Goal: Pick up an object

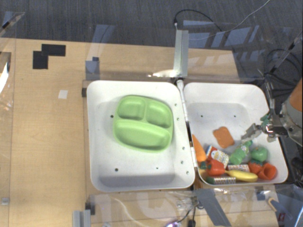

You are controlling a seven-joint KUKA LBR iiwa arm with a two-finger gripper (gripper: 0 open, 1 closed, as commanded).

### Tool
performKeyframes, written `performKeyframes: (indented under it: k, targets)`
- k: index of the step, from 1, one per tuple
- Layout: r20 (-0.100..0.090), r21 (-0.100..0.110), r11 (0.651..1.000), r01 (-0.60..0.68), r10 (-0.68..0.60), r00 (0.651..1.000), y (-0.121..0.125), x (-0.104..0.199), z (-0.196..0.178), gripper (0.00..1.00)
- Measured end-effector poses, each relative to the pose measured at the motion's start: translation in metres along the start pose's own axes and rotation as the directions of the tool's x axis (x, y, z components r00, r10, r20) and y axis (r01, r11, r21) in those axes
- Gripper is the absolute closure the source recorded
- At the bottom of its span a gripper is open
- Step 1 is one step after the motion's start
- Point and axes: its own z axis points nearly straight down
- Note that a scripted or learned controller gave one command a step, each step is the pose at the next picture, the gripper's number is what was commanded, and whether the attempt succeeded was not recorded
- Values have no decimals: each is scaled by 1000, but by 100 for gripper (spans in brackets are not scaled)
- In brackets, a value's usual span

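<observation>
The pincer is hanging over the right bin, near its right wall, and whether it is spread or pressed together I cannot tell. No object is showing between its tips. The arm is reaching in from the right edge of the surface, with the wrist low above the bin's right rim.

The toy pieces are lying heaped in the right bin's near right corner. A yellow banana is lying flat, its long axis running along the near wall. An orange carrot is leaning by the bin's left wall, its long axis running from far to near. An orange flat piece is sitting just beyond the heap.

In the left bin, a green divided plate is lying with 3 compartments facing up.
</observation>
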Motion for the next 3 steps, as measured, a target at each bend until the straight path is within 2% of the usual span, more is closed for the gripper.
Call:
performKeyframes:
  k: [1, 2, 3]
  targets:
    - [-1, 1, 993, -117, 117, 993, 39, 55, 26, 0]
    - [-1, 0, 999, 35, -35, 999, -1, 60, 7, 0]
    - [1, -5, 997, 72, -72, 997, 43, 76, 111, 0]
